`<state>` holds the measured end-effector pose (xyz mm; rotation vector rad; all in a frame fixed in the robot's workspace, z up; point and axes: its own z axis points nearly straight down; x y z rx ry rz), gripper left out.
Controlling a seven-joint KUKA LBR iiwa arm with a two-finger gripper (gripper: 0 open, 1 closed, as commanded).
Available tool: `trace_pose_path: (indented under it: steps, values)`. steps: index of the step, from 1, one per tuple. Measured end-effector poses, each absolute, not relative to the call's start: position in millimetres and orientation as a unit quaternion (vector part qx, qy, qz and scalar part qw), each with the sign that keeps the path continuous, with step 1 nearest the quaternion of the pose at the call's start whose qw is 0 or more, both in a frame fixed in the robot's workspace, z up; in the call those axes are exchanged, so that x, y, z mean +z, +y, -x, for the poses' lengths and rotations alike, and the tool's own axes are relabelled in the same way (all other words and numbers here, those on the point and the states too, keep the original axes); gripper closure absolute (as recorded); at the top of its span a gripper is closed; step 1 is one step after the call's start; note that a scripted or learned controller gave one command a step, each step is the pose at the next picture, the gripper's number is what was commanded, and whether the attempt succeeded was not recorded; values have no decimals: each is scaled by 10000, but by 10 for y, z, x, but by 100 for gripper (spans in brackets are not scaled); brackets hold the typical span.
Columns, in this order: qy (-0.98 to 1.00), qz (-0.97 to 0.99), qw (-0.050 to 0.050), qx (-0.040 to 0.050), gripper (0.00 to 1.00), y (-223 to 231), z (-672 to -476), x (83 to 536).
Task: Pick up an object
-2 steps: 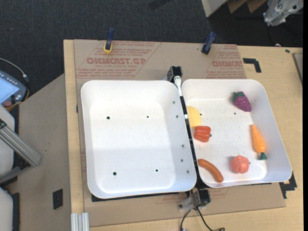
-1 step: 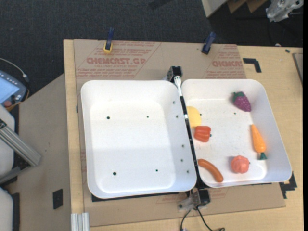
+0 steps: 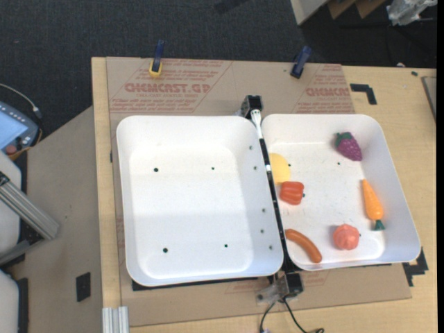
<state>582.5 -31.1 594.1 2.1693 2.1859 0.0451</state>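
The right bin (image 3: 388, 151) holds several toy foods. A purple grape bunch (image 3: 349, 146) lies near its back right corner. A yellow piece (image 3: 278, 166) rests against the divider, with a red-orange pepper (image 3: 291, 193) just in front of it. An orange carrot (image 3: 372, 201) lies along the right side. A pinkish-red strawberry (image 3: 346, 236) and an orange sausage (image 3: 304, 245) sit near the front wall.
The left bin (image 3: 139, 144) sits beside the right one on a brown board (image 3: 173, 82). Blue clamps (image 3: 157, 58) (image 3: 301, 62) grip the board's back edge. A black clip (image 3: 251, 105) joins the bins at the back.
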Motion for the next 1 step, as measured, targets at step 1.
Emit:
trace_pose_path:
  steps: [1]
  values:
    - [7096, -7036, 333, 159, 100, -307, -5831, 6050]
